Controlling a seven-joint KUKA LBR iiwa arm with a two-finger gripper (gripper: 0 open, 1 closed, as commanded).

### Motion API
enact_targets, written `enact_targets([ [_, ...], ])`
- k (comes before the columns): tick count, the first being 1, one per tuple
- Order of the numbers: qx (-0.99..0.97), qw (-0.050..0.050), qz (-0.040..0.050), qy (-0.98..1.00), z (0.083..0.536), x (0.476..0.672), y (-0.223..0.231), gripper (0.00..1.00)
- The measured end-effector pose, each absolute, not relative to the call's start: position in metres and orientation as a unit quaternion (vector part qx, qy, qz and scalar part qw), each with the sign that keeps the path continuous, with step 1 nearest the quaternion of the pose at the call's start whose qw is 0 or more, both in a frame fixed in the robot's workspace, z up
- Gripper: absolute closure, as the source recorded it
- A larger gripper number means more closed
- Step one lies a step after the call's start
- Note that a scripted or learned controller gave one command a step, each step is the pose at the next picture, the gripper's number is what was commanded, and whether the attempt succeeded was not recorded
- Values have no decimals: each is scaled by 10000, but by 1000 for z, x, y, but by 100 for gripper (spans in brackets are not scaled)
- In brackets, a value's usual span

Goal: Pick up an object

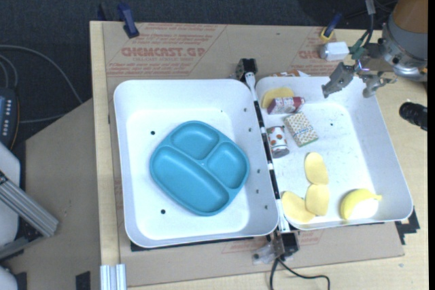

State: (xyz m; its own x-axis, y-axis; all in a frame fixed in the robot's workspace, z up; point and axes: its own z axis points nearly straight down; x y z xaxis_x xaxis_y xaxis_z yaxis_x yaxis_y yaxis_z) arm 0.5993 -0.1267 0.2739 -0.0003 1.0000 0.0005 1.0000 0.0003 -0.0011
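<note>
**Two bins, gripper poised over the far corner of the right one**

Two white bins sit side by side on a bench. Biggest thing first: the left bin (129, 119) holds a blue divided tray (197, 166), lying flat near its middle. The right bin (380, 146) holds the small pickable things. The arm (411, 17) reaches in from the right, and its gripper (353, 81) hangs above the right bin's far edge, fingers spread apart with nothing between them.

Nearest the gripper, down and to its left, lies a red-labelled packet (285, 104) touching a yellow piece behind it. Just beside those is a small patterned box (300, 129), then a little can (276, 141) against the bin's left wall. Yellow chips (315, 168) and a lemon (358, 203) lie near the front edge.

To grasp well, I would aim for the box: it stands apart from its neighbours, so the fingers could straddle it squarely before closing. The packet risks dragging the yellow piece along.
</note>
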Motion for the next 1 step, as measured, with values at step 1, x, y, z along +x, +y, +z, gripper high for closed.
enact_targets([
  [1,-7073,5,4,-7069,161,529,-139,0],
])
